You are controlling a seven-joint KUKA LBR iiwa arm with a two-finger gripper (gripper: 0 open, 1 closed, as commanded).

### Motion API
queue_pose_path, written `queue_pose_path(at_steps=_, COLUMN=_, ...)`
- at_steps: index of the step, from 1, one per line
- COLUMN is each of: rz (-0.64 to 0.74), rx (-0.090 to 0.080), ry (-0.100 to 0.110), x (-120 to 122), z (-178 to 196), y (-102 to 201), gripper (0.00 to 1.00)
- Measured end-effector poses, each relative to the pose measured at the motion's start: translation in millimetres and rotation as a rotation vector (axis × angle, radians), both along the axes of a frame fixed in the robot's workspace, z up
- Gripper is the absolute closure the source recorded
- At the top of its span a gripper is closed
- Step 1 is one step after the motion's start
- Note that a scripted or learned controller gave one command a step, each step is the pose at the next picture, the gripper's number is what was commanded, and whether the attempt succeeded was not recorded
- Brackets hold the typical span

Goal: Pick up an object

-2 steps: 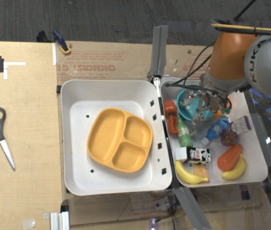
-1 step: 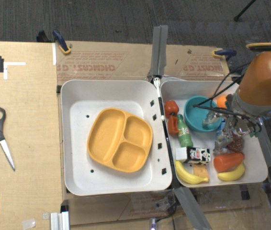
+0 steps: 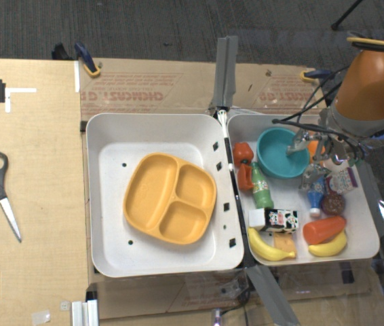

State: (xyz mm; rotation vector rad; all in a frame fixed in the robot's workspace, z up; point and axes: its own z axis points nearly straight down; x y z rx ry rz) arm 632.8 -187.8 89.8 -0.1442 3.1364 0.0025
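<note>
Camera view: the tool (image 3: 321, 153), its grip state impossible to tell, hangs at the teal bowl (image 3: 281, 153) in the crowded right bin (image 3: 367, 250), where candidate objects lie; the yellow divided plate (image 3: 170, 198) occupies the left bin (image 3: 104, 202).

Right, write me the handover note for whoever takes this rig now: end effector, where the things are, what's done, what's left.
End effector: hanging over the right bin, beside the teal bowl. Whether it is open or shut cannot be told, and nothing is seen in it.
Right bin holds: teal bowl at the back, green bottle and red pepper along the left wall, two bananas and an orange carrot at the front, a small cow-print carton.
Left bin: a yellow divided plate.
Done: arm is over the right bin.
Left: grasp an object and lift it.
</note>
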Motion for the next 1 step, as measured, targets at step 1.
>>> queue_pose_path(at_steps=1, rz=0.001, rx=0.004, ry=0.026, x=-4.1, z=7.5, y=-1.1, gripper=1.0)
